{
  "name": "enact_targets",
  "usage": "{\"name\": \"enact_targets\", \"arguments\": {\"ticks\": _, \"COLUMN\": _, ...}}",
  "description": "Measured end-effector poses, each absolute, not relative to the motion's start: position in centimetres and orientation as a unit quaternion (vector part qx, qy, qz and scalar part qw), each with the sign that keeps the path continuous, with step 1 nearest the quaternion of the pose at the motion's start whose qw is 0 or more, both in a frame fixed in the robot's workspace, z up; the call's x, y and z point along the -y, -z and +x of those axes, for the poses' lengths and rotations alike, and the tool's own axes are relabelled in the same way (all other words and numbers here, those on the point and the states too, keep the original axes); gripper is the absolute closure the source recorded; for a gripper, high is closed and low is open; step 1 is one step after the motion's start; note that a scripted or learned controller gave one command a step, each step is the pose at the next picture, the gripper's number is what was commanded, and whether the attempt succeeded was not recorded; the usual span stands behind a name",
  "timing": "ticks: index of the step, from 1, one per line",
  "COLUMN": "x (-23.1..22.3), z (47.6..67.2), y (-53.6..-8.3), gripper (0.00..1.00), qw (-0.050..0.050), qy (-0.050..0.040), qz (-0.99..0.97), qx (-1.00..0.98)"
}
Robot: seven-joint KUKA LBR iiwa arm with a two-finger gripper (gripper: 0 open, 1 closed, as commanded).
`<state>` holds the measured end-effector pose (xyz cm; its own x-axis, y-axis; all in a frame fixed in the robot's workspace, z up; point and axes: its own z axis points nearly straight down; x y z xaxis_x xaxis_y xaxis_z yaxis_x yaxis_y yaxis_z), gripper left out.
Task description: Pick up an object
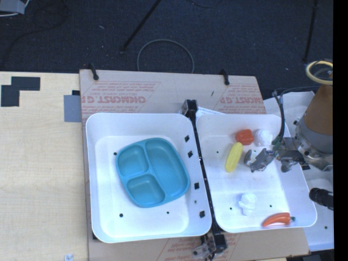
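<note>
Gripper (255, 161) low in right bin (296, 211), mid-right of frame; finger state cannot be told. Yellow object (234, 156) lies just left of it, not visibly gripped. Blue tray (152, 171) in left bin (103, 135).

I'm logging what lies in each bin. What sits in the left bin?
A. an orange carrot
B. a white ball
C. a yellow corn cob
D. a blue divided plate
D: the blue divided plate lies alone in the left bin, while the yellow, orange and white items lie in the right bin.
</note>
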<state>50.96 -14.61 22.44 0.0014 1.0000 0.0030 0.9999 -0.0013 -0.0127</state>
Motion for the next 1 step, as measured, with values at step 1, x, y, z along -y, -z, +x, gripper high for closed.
{"name": "enact_targets", "arguments": {"ticks": 1, "x": 14.64, "z": 51.16, "y": -22.85, "gripper": 0.00, "qw": 0.002, "qy": -0.0009, "qz": -0.707, "qx": 0.707}}
